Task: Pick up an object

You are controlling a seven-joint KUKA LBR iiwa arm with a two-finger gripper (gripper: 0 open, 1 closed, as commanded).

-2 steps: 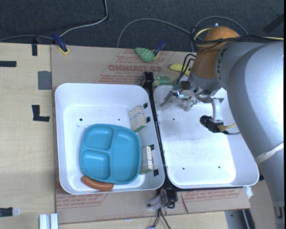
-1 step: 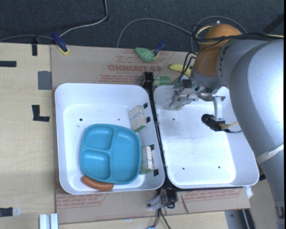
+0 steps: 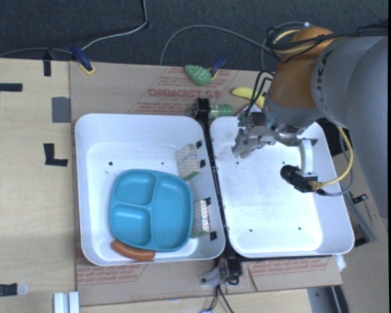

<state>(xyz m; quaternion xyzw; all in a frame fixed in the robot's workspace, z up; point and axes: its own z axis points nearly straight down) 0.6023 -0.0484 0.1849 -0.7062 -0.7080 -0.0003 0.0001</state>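
Camera view, nearest first: an orange sausage (image 3: 133, 251) is lying at the left bin's (image 3: 94, 175) front edge, long axis running left to right, touching the blue divided plate (image 3: 151, 208). Two small packets (image 3: 200, 217) are sitting beside the plate by the divider. Farther back, the gripper (image 3: 246, 146) is hovering over the right bin (image 3: 280, 233); its closure cannot be told.

Red print "CHEMCAST GP" on brown cardboard sheet (image 3: 163, 96) under bins; rest illegible.
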